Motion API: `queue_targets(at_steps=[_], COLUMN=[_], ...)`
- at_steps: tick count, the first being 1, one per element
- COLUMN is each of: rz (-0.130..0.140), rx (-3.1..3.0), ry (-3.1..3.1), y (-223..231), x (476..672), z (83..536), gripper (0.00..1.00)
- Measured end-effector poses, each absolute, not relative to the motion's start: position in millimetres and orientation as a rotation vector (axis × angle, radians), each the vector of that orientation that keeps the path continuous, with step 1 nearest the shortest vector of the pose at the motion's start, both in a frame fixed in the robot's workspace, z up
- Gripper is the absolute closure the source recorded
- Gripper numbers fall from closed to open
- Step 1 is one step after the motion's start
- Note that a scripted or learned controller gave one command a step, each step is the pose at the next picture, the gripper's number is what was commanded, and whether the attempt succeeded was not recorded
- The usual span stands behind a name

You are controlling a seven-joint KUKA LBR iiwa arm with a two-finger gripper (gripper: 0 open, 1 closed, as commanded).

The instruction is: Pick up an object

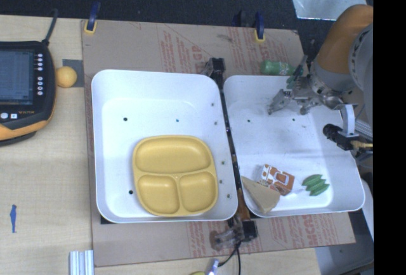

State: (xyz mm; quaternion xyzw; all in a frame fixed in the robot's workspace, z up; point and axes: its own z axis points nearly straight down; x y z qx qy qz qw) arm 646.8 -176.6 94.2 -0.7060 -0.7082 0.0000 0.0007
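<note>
the fingers (293, 102) are hanging spread and grasping nothing at the twelve o'clock end of the right bin (330, 204), well apart from the printed packet (276, 178), green pod (315, 184) and tan wedge (259, 196) at six o'clock, so i judge they're risking closing on bare floor.
</note>
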Motion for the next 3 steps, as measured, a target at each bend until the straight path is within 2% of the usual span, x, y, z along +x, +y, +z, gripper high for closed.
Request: queue_targets(at_steps=[1, 2, 3], rz=[0.000, 0.005, 0.001], rx=[-2.217, -2.212, -2.216], ry=[-2.224, -2.226, -2.225], y=[-177, -111, -143], x=[656.6, 611.0, 654.1], z=[107, 91, 92], gripper=[0.00, 0.00, 0.00])
